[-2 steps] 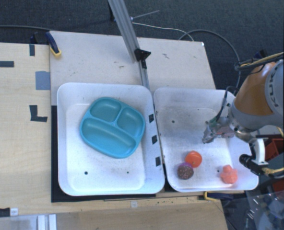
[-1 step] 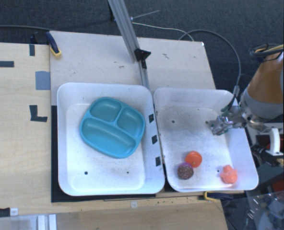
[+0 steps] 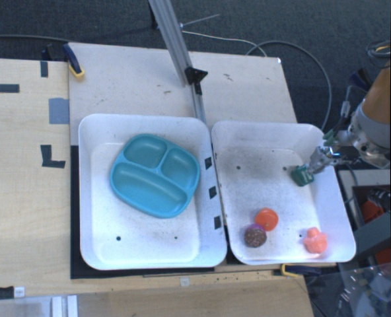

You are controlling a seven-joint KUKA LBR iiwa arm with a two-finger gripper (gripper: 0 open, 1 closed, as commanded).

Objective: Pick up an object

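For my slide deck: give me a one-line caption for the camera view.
Tool low in the right white bin near three small objects; blue divided plastic plate in the left bin.

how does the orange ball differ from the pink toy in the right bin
The orange ball is round and vivid orange; the pink toy is lumpier and paler. The ball lies near the bin's middle, touching or nearly touching a dark brown ball; the toy sits alone in the near right corner. Both are small and rest on the right bin floor.

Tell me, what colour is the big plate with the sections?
Light blue. The plate shows clearly in the camera view, lying in the left bin.
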